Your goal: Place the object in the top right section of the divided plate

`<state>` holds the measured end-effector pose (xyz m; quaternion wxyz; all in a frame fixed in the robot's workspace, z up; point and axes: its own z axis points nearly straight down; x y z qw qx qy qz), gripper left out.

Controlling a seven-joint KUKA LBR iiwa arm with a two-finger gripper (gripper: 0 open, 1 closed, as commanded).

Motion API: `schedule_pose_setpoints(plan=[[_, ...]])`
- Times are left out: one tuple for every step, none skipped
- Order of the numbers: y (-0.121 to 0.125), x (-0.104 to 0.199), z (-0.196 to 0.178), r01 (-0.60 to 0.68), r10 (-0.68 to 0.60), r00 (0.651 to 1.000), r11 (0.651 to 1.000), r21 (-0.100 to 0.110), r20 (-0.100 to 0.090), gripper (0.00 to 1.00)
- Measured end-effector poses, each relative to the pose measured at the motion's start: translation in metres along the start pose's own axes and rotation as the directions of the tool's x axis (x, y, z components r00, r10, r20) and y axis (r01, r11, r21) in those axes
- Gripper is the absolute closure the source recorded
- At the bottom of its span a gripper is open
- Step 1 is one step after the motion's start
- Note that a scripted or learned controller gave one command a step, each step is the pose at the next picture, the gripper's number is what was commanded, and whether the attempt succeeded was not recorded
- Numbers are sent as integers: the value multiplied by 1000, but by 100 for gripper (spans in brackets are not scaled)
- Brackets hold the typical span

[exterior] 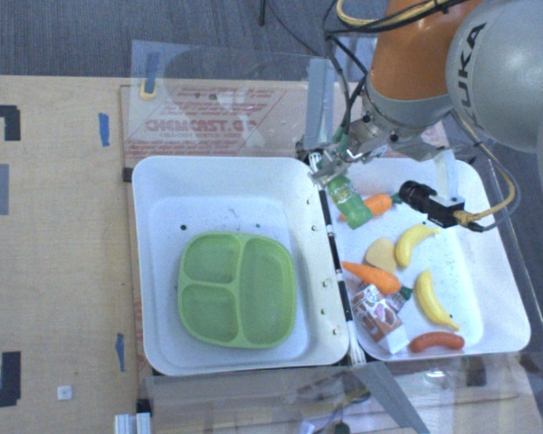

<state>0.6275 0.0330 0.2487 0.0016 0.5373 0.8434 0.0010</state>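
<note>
Two white bins sit side by side on a tan bench. On the left, one bin holds a green divided plate, and its top right section has nothing in it. At the upper left corner of the right bin, the gripper pinches a small green bottle. Near it lie a carrot, two bananas and a red sausage.
</note>
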Motion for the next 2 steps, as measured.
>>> schedule_pose_setpoints(plan=[[-12,78,18,-32,32,999,999,4,-2,100],[-16,132,3,-231,231,973,973,4,-1,100]])
